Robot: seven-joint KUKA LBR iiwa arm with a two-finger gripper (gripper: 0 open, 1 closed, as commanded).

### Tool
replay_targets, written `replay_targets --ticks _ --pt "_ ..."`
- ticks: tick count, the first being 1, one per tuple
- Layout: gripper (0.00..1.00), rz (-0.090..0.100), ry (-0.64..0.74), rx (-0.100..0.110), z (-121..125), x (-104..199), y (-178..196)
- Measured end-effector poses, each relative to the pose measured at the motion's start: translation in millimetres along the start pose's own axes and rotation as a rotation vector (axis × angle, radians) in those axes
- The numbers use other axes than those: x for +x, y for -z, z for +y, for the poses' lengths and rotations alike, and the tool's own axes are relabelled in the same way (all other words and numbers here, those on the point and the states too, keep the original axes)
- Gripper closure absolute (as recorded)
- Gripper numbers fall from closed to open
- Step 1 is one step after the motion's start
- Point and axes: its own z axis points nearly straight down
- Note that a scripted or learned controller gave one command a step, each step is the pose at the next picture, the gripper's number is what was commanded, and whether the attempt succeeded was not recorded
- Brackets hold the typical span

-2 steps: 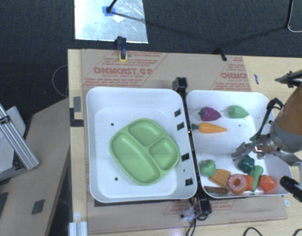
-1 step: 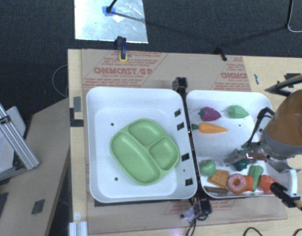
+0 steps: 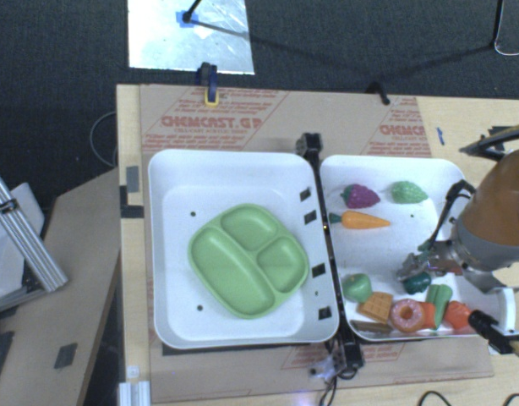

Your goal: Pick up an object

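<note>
Lying in the near right corner of the right bin (image 3: 445, 169), a cluster of toy foods waits beneath the robot's gripper (image 3: 416, 271): a pink frosted doughnut (image 3: 407, 314), an orange waffle-like cracker (image 3: 377, 306) just left of it, a green round piece (image 3: 357, 287) beside the divider, a green pepper-like piece (image 3: 439, 295) and a red-orange piece (image 3: 456, 315) at the right. The gripper hangs low over this group, just above the doughnut and beside a small dark green item (image 3: 416, 283) that touches or sits right under its tip; how far the fingers stand apart, and whether anything sits between them, cannot be made out from this angle. The grey arm (image 3: 496, 227), with its orange band, enters from the right edge. Farther back in the same bin lie an orange carrot (image 3: 365, 220), a purple bunch-shaped piece (image 3: 360, 195) and a green leafy piece (image 3: 408, 192), all well apart from the gripper. The left bin (image 3: 171, 184) holds a light green divided plate (image 3: 248, 260) with three compartments, set at a slant. Both bins rest side by side on a brown cardboard sheet (image 3: 243, 112) covering the table (image 3: 82, 227), with a blue and yellow clamp (image 3: 210, 83) at its far edge.
</note>
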Motion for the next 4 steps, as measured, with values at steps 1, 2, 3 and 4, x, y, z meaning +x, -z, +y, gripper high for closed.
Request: replay_targets --ticks 1,2,3,4 --pt "1.00 -0.001 -0.001 -0.002 -4.9 -7.2 57.8" --pt "1.00 -0.001 0.003 -0.003 -0.5 -7.3 101.3" --pt "1.00 -0.001 0.003 -0.001 1.1 -7.6 121.1" --pt "1.00 0.003 0.009 0.002 17.0 48.0 116.1"
